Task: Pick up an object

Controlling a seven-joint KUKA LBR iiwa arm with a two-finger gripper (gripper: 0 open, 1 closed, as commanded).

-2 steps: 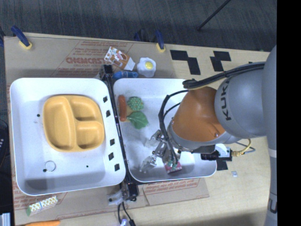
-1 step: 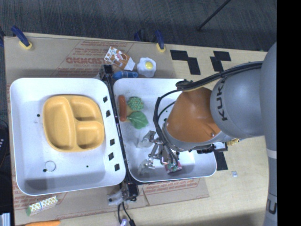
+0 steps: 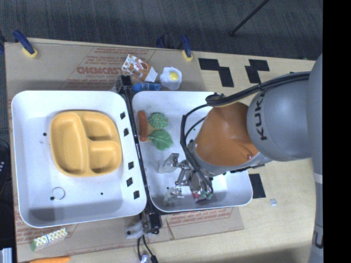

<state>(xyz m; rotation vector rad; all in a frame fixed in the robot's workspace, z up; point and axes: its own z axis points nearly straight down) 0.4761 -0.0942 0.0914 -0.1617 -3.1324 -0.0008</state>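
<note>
In the right bin (image 3: 236, 193) lie an orange sausage-shaped toy (image 3: 143, 125), a round green toy (image 3: 158, 119) and a flat green leafy piece (image 3: 162, 140), all near its left wall. My gripper (image 3: 179, 181) hangs low over the bin's front middle, below and to the right of those toys. A small multicoloured object (image 3: 203, 194) shows just right of the gripper; whether it is held is unclear. The arm's orange band (image 3: 222, 136) covers much of the bin's right half.
The left bin (image 3: 27, 163) holds a yellow divided plate (image 3: 85, 142). Behind the bins sit a small carton (image 3: 135, 66), a blue item (image 3: 145, 86) and a white and yellow egg toy (image 3: 171, 77). A wrapped sweet (image 3: 49, 238) lies at the front left.
</note>
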